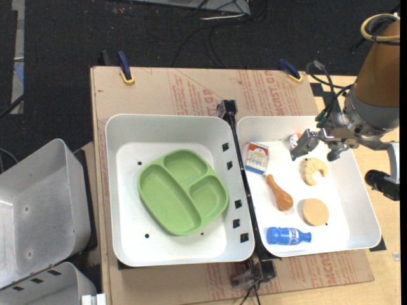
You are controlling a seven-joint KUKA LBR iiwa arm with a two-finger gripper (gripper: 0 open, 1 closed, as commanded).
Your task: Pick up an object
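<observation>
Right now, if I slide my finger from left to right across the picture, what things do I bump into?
green plate → little carton → chicken drumstick → round cookie

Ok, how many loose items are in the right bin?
5: small carton near the divider, croissant under the claw, drumstick mid-bin, round cookie below the croissant, blue bottle at the front. The arm might hide more.

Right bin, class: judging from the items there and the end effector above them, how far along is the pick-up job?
Done: the end effector hovers above the croissant in the right bin. In hand: nothing between its open fingers. Left: descend, grip, lift; the drumstick, cookie and bottle lie untouched.
</observation>
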